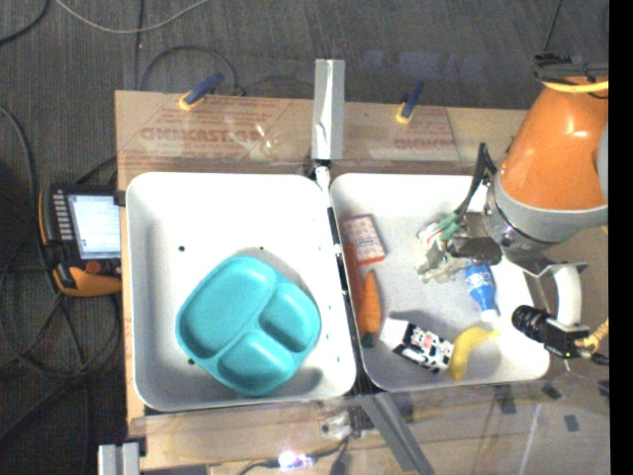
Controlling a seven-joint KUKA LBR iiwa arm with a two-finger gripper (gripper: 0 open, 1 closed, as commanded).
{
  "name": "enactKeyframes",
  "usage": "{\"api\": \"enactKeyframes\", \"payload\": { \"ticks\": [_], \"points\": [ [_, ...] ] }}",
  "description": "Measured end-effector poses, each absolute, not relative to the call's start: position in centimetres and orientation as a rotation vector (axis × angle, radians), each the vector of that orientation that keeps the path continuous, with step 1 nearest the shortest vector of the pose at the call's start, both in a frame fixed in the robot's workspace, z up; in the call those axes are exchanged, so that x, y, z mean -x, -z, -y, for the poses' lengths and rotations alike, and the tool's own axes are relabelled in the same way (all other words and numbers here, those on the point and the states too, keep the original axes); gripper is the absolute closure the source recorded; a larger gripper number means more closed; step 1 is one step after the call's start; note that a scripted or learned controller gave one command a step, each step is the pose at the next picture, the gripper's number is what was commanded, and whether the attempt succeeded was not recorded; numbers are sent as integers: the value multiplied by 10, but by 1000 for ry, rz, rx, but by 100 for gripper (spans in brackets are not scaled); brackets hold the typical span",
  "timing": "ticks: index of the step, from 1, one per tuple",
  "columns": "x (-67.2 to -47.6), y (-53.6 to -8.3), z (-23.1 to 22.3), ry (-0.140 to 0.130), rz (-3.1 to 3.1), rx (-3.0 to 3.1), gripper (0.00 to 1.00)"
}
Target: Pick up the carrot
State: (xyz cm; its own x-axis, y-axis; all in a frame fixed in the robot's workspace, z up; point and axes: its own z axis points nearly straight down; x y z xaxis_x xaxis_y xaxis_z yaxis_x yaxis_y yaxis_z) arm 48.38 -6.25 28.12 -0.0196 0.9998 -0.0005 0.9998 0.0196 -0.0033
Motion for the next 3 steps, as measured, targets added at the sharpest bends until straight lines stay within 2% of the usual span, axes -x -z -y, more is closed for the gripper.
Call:
{"api": "enactKeyframes", "payload": {
  "ticks": [2, 3],
  "points": [
    [-484, -265, 89, -4, 2239, 2200, 100],
    [-485, -264, 56, -1, 2156, 2281, 100]
  ]
}}
